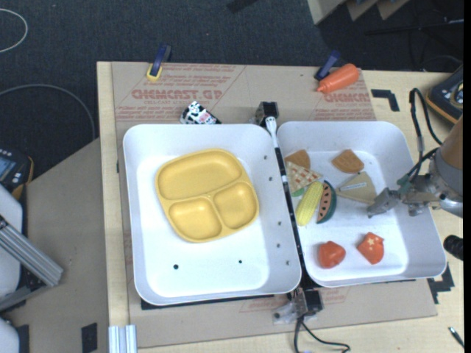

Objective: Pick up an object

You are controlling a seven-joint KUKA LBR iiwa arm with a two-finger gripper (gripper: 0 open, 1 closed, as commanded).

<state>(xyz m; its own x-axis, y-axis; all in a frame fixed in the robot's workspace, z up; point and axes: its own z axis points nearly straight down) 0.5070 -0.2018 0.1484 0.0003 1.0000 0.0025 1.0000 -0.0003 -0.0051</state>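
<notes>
Though the gripper's hold cannot be told, the corn cob in the right bin lies near-to-far.

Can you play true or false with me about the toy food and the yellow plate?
1. The yellow three-part plastic plate lies in the left white bin. True.
2. The yellow toy corn cob lies on the plate. False: it lies in the right white bin.
3. Two red toy pieces lie near the right bin's front edge. True.
4. The pincer hangs over the left bin. False: it is over the right bin.
</notes>
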